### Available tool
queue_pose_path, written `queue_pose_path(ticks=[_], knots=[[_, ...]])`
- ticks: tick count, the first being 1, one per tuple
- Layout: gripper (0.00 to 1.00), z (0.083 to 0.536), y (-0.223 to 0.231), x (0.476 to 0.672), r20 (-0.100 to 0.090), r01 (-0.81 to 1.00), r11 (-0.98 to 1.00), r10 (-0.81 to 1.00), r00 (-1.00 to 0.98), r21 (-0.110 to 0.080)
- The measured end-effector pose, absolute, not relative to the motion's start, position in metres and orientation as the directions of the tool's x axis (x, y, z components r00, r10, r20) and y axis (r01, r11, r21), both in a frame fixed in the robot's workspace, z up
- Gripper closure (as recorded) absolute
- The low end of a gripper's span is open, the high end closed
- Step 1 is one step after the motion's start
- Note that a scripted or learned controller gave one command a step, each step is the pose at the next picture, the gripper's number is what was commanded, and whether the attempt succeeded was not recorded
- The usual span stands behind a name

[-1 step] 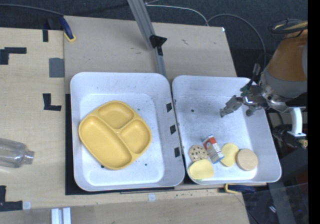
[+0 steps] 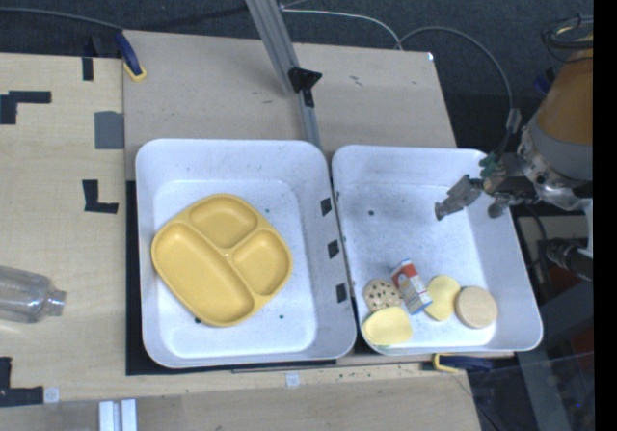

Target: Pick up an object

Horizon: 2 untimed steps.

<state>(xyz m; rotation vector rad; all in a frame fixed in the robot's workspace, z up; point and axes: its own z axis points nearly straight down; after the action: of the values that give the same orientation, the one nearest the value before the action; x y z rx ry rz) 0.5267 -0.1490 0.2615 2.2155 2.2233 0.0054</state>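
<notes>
- The grey KUKA arm with its orange band (image 2: 569, 106) comes in from the right edge of the camera view, only its lower part visible.
- Below the band, the silver-grey wrist section (image 2: 554, 174) points leftward.
- The dark two-finger gripper (image 2: 453, 202) stretches out to the left and slightly downward, slanted rather than vertical.
- Nothing is seen between its tips; the finger spread is too small to read.

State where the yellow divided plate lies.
The yellow divided plate lies in the left bin, toward its front-left, across the divide from the right bin's small items.
</notes>
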Motion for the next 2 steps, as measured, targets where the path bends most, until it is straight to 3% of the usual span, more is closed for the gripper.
queue_pose_path(ticks=[1,2], knots=[[0.00,0.226,-0.163,0.611,-0.003,1.000,0.003,1.000,-0.003,0.000],[0.00,0.132,-0.090,0.668,0.001,1.000,0.007,1.000,-0.007,-0.006]])
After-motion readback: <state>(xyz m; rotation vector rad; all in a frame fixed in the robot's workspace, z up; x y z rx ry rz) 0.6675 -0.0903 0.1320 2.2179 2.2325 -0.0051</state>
